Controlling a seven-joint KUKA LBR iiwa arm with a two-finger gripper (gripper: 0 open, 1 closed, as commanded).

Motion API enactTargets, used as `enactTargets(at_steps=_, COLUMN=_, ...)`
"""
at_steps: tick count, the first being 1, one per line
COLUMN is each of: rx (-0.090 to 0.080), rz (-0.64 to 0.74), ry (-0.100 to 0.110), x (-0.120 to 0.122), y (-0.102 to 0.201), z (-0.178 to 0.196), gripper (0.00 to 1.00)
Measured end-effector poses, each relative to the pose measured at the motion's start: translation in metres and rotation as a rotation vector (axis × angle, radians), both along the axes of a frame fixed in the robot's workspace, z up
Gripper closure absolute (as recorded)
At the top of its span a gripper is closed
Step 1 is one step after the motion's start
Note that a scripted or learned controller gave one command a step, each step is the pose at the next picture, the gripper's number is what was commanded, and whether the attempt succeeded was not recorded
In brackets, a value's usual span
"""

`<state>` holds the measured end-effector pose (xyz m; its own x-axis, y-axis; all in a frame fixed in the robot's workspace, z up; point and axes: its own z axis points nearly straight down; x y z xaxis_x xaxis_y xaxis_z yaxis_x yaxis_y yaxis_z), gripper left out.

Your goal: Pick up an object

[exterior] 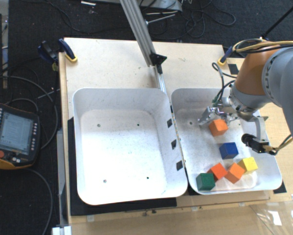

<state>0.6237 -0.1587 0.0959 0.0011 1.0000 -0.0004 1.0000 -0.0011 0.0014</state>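
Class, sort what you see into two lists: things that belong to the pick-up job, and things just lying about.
Job: gripper; orange block beneath it; blue block; yellow block; green block; right bin.

Lying about: left bin; handheld pendant; clamp; floor cables.

Two white bins (122,146) – six blocks (228,150): three orange, one blue, yellow, green.
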Motion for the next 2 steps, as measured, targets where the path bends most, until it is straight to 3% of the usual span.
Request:
enactTargets(at_steps=1, rx=0.0, rz=0.0, ry=-0.002, x=0.0, y=0.0, z=0.01, gripper=1.0)
enactTargets(at_steps=2, rx=0.001, rz=0.008, ry=-0.007, x=-0.011, y=0.053, z=0.102, gripper=1.0)
